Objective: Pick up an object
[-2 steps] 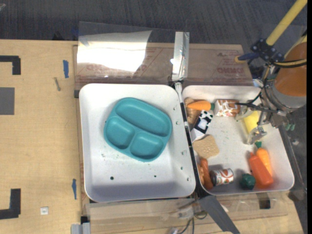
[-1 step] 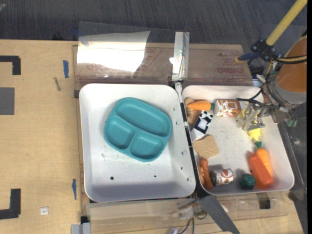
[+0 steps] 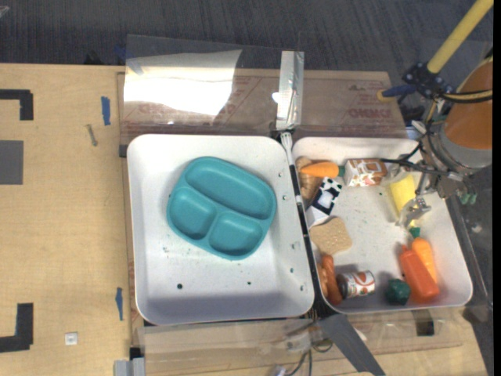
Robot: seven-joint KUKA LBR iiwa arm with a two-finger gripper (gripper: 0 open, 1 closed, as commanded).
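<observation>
The right bin [image 3: 458, 233] holds several small things. A yellow block [image 3: 400, 191] lies near its far right side. An orange carrot [image 3: 420, 269] with a green top lies at the near right, next to a dark green piece [image 3: 398, 291]. A small can [image 3: 358, 283] and a brown sausage [image 3: 327, 277] sit at the near left. A tan cracker [image 3: 333, 236], a black-and-white piece [image 3: 329, 195], an orange piece [image 3: 318, 168] and a snack packet [image 3: 365, 171] fill the left and far side. My gripper [image 3: 419, 207] hangs just right of the yellow block, above the carrot's top.
The left bin [image 3: 149, 210] bears a teal divided plate [image 3: 222, 207]. A clear plastic divider [image 3: 288, 100] stands behind the bins. The arm's orange band [image 3: 473, 116] and cables crowd the right bin's far right corner.
</observation>
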